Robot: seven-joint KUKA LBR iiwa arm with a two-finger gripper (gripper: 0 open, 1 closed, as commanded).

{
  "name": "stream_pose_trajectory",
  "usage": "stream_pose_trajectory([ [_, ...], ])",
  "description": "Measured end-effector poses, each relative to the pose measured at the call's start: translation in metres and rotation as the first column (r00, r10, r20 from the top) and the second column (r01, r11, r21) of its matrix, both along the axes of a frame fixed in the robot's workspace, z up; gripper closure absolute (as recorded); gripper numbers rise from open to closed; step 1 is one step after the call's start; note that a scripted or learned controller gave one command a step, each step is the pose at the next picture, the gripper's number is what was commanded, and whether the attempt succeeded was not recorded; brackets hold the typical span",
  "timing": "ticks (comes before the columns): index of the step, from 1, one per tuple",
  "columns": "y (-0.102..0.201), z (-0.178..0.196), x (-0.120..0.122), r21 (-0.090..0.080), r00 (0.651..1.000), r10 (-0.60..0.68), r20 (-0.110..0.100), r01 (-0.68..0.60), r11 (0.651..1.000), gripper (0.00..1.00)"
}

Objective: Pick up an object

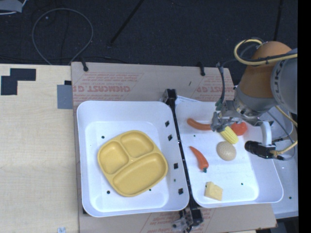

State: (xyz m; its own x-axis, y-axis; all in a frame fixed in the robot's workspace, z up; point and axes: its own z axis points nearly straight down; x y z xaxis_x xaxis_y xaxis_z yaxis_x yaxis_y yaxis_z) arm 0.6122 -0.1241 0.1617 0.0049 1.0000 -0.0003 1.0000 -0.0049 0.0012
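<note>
Yellow tray [132, 163] in left bin [90, 125]

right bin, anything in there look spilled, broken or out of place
Nothing stands out. The right bin holds toy food lying loose and apart: a hot dog, a red pepper, a beige round piece, a cheese wedge and corn under the gripper. All look whole.

My view is evenly lit from overhead, white bins [127, 114] bright, dim floor toward twelve o'clock, shadows soft, detail slightly grainy.
</note>
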Motion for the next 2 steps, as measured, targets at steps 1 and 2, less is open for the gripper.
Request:
stream_pose_trajectory([
  [1, 0.001, 0.043, 0.004, 0.0, 1.0, 0.006, 0.001, -0.006, 1.0, 1.0],
  [2, 0.005, 0.106, 0.004, 0.0, 1.0, 0.006, 0.004, -0.006, 1.0, 1.0],
])
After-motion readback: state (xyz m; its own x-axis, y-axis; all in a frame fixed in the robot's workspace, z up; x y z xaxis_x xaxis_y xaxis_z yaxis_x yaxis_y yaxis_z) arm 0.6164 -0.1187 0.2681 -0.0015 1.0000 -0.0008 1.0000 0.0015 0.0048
